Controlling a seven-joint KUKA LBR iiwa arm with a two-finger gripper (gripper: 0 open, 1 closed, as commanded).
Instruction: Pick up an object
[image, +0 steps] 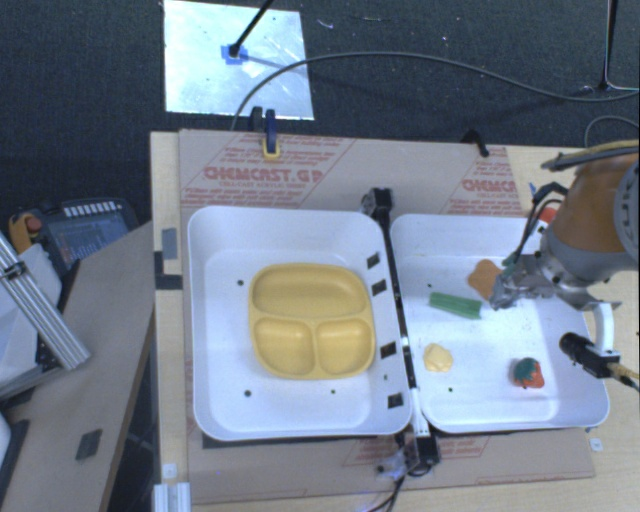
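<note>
The right bin (470, 400) holds several small items. A green stick (455, 304) lies near its middle, and an orange piece (484, 277) sits just beyond it. A pale yellow lump (437, 357) rests toward the front left. A red and green piece (528, 372) lies at the front right. My gripper (503, 293) hangs low over the right bin, right beside the orange piece and just right of the green stick's end. The arm's body hides part of the orange piece.
The left bin (220, 300) holds a yellow divided plate (310, 320). A black divider with clips (392, 310) runs between the bins. A black and white fitting (590, 350) sticks out near the right bin's right wall.
</note>
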